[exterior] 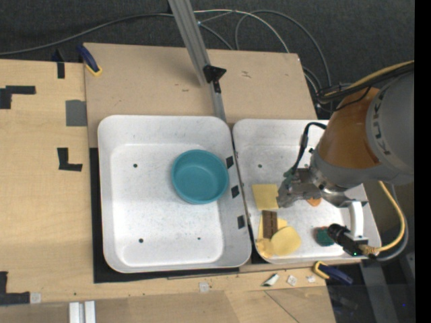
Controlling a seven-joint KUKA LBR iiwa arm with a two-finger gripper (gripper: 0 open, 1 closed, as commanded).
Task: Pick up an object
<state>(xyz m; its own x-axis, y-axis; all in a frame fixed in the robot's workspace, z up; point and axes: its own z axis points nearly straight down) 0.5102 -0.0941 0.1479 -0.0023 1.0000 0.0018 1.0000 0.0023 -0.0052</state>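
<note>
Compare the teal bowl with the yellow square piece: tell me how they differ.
The teal bowl is round and hollow; the yellow square piece is flat with straight edges. The bowl is clearly the larger of the two. The bowl sits in the left bin, far from the arm, while the yellow piece lies in the right bin, right beside the end effector. Both rest on a white bin floor.

Wooden bench point(148, 79), two white bins point(118, 140) side by side, black tape marks point(66, 159)
</note>
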